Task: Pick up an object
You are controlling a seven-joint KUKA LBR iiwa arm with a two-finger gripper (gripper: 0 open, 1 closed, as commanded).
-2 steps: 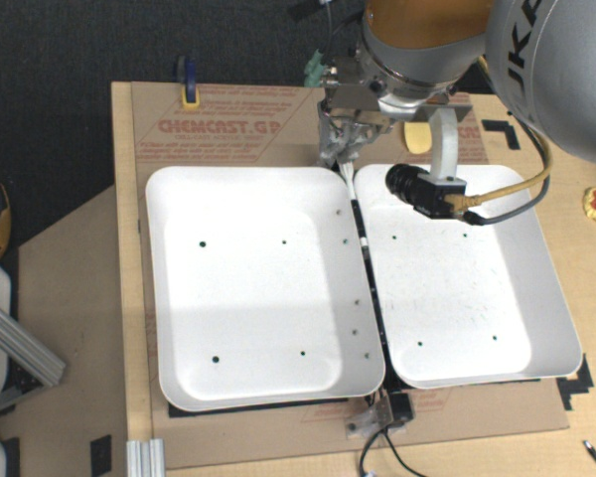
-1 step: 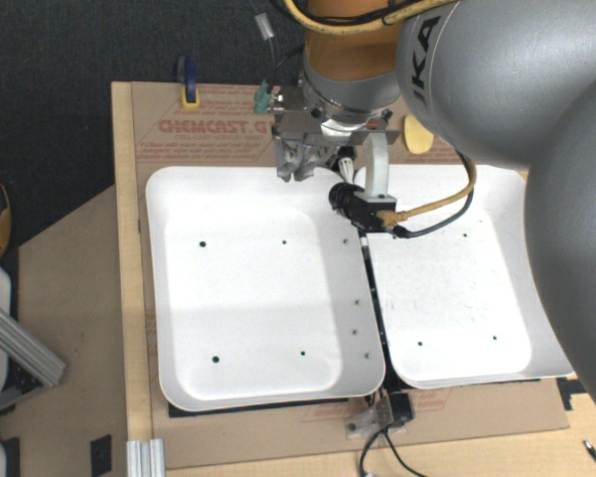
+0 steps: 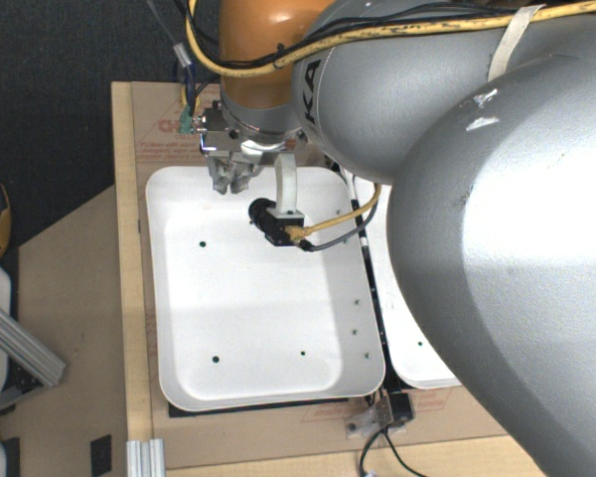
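My gripper (image 3: 232,175) hangs low over the far edge of the left white bin (image 3: 179,296), close to its back wall and a little left of the middle. The orange band and grey wrist sit directly above it. The bin floor near the gripper is bare white with a few small dark dots. A black connector (image 3: 270,220) on a yellow cable dangles from the wrist just right of the gripper, above the bin floor.
The big grey arm covers most of the right bin (image 3: 417,351); a strip of its near left part is visible. A cardboard sheet (image 3: 134,266) lies under the bins. A metal rail (image 3: 25,341) sits at the left.
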